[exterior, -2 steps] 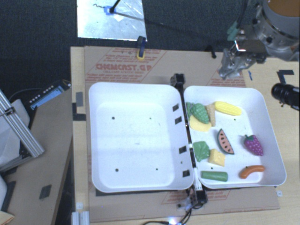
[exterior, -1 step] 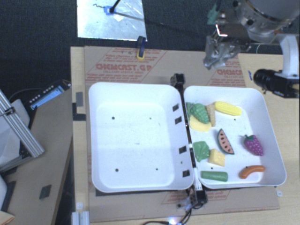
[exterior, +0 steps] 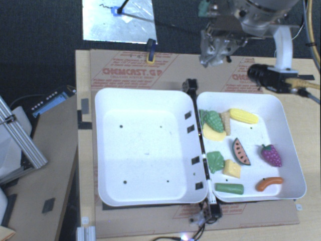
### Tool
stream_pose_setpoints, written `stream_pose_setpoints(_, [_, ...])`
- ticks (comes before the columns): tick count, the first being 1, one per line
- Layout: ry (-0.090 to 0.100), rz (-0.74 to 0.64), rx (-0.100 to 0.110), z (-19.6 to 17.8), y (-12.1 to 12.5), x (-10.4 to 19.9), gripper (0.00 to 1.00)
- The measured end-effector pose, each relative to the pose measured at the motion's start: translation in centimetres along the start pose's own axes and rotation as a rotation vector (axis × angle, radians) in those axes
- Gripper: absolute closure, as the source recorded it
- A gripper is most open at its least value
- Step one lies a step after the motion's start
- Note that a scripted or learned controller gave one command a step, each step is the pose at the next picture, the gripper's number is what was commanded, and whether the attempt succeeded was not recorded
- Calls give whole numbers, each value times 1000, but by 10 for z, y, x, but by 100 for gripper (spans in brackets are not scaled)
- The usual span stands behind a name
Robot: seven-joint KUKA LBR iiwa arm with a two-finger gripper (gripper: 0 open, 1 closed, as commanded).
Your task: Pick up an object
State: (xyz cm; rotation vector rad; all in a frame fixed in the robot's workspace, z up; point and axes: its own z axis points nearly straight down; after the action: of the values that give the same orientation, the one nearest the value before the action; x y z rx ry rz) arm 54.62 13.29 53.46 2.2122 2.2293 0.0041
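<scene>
Toy foods (exterior: 235,147) in right bin (exterior: 288,134)

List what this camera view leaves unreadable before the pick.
- Gripper: blurred and small in the camera view, so the finger state cannot be read.
- Arm: cut off by the top edge.
- Yellow piece in the right bin: partly covered by the green toy, so its shape is unclear.

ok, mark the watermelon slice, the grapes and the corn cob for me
watermelon slice (exterior: 241,152), camera view, on its red flesh.
grapes (exterior: 271,156), camera view, middle of the purple bunch.
corn cob (exterior: 244,116), camera view, middle of the yellow cob.
</scene>
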Motion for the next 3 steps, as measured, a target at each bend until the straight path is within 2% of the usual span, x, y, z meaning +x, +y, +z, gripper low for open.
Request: stream_pose_setpoints(3, [0,2,-1,0,58,91,100])
